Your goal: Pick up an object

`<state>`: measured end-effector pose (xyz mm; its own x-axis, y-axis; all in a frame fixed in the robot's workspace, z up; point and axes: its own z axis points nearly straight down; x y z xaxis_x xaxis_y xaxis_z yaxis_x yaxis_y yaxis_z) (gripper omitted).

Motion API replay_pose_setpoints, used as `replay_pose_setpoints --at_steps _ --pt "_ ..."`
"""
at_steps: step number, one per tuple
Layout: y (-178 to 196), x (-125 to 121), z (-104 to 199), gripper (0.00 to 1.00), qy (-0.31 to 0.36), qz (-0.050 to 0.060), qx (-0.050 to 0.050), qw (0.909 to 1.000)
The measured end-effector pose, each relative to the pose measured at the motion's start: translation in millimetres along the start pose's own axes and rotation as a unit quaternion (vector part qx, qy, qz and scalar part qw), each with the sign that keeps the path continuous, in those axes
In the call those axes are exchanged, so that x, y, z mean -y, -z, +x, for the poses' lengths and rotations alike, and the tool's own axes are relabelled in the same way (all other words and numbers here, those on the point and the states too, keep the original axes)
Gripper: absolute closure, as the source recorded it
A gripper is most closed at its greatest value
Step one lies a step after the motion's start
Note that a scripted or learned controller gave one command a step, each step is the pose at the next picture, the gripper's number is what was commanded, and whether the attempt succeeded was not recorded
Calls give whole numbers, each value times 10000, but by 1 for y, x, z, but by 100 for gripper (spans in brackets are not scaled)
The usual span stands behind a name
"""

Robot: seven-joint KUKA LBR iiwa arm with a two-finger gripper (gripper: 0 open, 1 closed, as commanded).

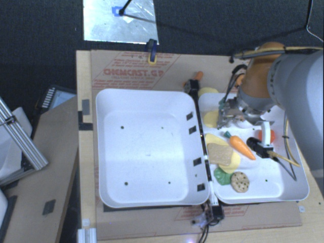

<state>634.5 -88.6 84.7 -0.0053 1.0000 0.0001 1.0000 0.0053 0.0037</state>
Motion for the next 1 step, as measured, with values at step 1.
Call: replay_pose_setpoints --at_steps 1 --pt "1 -34 1 100 1 70 1 10000"
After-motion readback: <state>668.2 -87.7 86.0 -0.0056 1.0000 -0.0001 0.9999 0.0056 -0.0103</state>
